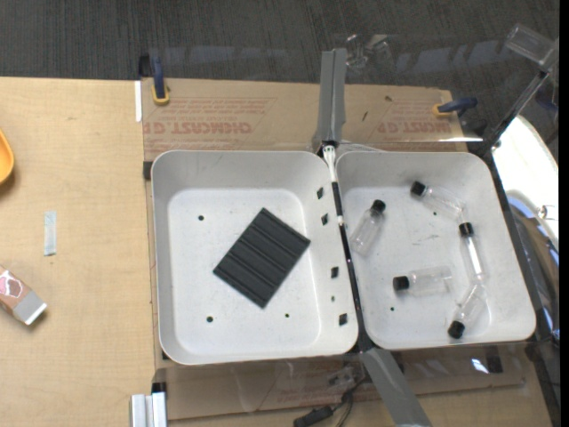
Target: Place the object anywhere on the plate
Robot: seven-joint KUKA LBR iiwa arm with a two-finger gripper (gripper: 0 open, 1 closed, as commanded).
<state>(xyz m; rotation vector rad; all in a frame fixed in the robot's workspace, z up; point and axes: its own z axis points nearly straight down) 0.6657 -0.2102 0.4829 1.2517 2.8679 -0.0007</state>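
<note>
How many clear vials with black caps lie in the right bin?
5: one near the divider, one at the back, one along the right side, one in the middle, one at the front right.

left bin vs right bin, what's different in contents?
The left bin holds one thing, a flat black ribbed plate lying at a slant near its middle; the right bin holds several small clear vials with black caps, scattered. The left bin's item is dark and opaque; the right bin's are see-through. The left bin's floor shows a few small dark dots, the right bin's faint scuffs. Both bins are shallow, white and round-cornered, side by side.
</note>
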